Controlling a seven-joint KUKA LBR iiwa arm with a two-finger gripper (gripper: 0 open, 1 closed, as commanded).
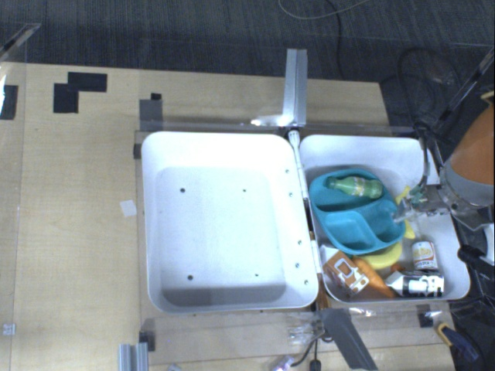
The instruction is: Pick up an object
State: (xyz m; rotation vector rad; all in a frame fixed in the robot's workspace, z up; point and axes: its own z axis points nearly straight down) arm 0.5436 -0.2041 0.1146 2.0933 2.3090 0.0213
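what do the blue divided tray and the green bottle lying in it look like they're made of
The blue divided tray looks like moulded plastic: one even colour, rounded walls, a soft sheen. The green bottle lying in its upper compartment seems to be translucent plastic or glass; light passes through the body, and the view is too coarse to tell which. The white bin under them looks like matte plastic.

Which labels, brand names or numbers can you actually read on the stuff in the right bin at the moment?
None can be read.
Brown packet: white markings, too blurred to read.
Small jar: label too small to read.
Black bottle: white label, blurred.
Green bottle in the blue divided tray: no legible print.
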